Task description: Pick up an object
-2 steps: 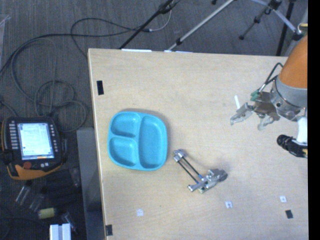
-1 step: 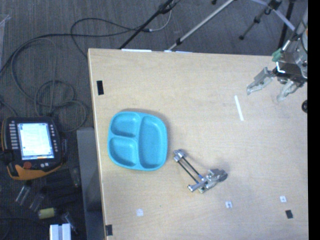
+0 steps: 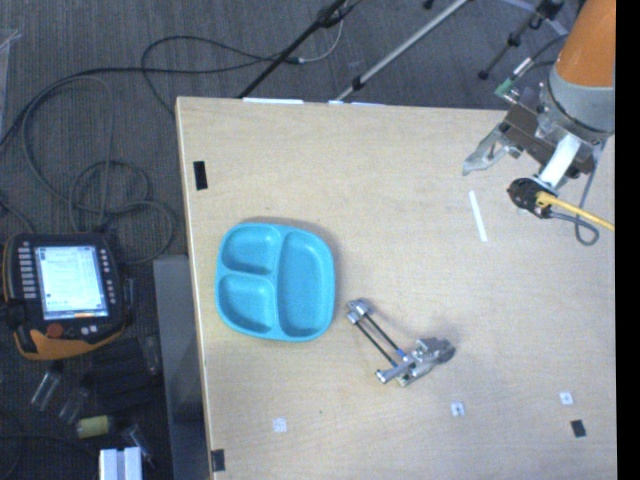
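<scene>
A bare tan bench (image 3: 400,168) stands on dark carpet. A metal tool (image 3: 398,344) lies at 5 o'clock on the bench, just beside a blue 3-compartment plate (image 3: 277,280). The gripper (image 3: 487,155) hovers at 2 o'clock; whether it is open cannot be told.

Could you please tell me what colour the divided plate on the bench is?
The divided plate is light blue, seen clearly in the camera view.
</scene>
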Robot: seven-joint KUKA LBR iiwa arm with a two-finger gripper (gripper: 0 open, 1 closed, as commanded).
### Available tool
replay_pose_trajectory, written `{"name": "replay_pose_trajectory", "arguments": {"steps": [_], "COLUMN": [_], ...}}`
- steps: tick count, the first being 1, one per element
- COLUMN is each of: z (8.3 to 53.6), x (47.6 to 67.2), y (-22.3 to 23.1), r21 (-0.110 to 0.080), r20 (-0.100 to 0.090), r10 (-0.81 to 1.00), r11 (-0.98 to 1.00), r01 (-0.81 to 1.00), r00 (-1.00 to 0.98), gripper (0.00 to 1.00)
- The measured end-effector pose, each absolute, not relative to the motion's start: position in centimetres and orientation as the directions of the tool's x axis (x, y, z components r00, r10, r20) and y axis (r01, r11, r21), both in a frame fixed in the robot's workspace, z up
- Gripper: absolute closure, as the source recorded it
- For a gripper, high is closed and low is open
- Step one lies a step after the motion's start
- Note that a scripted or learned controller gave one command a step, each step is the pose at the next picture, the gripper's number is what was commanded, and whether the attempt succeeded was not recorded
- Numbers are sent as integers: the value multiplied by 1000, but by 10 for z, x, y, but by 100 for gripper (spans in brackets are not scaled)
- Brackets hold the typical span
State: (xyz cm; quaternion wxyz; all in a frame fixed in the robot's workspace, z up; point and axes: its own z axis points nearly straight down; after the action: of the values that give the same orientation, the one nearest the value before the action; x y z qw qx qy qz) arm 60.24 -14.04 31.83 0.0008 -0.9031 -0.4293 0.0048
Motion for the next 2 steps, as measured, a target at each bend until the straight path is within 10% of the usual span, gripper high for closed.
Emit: {"name": "replay_pose_trajectory", "arguments": {"steps": [1,2], "z": [334,303], "x": [606,647], "y": [-186,-117], "r21": [-4,-3], "r20": [-8,-9], "r10": [822,637], "r11": [-570,-771], "r01": [821,637], "r00": [570,771], "gripper": [0,0]}}
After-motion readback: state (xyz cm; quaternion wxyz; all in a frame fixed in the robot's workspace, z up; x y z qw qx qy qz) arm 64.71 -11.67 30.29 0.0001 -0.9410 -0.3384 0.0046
